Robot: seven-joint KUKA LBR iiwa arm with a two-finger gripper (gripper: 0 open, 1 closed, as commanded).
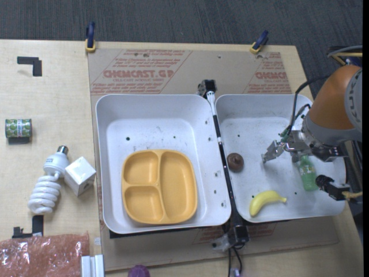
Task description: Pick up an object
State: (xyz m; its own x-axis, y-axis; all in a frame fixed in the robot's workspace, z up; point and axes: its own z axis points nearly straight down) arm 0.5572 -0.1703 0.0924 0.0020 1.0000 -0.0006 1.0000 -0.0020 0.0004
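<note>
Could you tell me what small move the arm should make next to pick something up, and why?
Probably a short shift toward the green bottle, then a descent over it. The gripper hovers in the right bin with nothing between its fingers, and the bottle lies closest, just beside it toward the arm. The banana and the brown ball lie farther off.

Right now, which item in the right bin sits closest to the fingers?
The green bottle, lying directly beside the gripper near the bin's right side; the yellow banana and brown round piece lie farther off.
</note>
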